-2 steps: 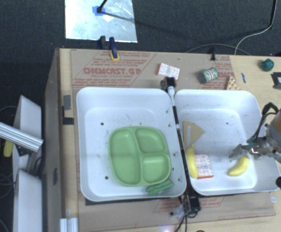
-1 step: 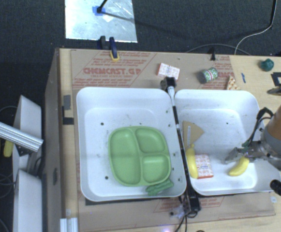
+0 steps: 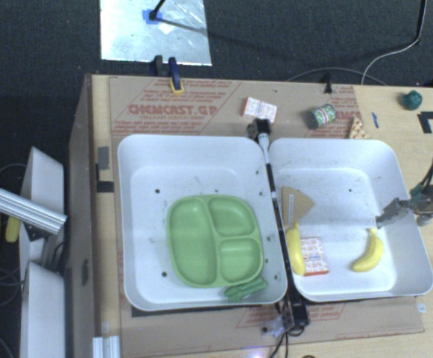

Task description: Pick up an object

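Observation:
The right bin (image 3: 335, 159) holds a yellow banana (image 3: 369, 252) near its right wall. A second yellow object (image 3: 296, 249) lies by the left wall, with a red-and-white packet (image 3: 314, 256) against it. A tan cardboard piece (image 3: 296, 202) lies above them. My gripper (image 3: 390, 215) reaches in over the right wall of this bin, just above and to the right of the banana, with nothing visibly in it. The left bin (image 3: 149, 162) carries a green divided plate (image 3: 216, 239) with a small green item (image 3: 246, 289) at its lower edge.
On the bench behind the bins lie a white card (image 3: 260, 110), a small green can (image 3: 323, 115) and a teal object (image 3: 412, 99). A black divider strip (image 3: 273, 192) runs between the bins. Cables hang at the right by the arm.

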Controlling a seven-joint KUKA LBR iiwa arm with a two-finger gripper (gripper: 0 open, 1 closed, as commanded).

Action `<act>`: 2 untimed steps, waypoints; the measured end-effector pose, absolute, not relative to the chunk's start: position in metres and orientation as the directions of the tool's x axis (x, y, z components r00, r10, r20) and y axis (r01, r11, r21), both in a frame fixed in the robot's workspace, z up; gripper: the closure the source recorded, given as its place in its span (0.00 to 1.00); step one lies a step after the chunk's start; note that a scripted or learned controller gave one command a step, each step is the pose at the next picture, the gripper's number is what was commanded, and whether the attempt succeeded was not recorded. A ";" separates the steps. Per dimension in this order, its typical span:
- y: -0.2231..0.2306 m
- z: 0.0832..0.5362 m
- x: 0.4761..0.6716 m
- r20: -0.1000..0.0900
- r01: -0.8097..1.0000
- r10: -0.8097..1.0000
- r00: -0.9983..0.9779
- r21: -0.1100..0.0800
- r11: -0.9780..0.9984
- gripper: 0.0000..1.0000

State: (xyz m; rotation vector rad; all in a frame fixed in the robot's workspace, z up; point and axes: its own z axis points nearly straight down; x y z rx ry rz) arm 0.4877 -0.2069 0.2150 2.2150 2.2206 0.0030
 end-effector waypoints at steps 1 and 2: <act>-0.207 0.085 0.487 -0.001 1.000 1.000 -0.001 0.003 0.001 0.00; -0.206 0.095 0.488 -0.001 1.000 1.000 -0.001 0.005 0.001 1.00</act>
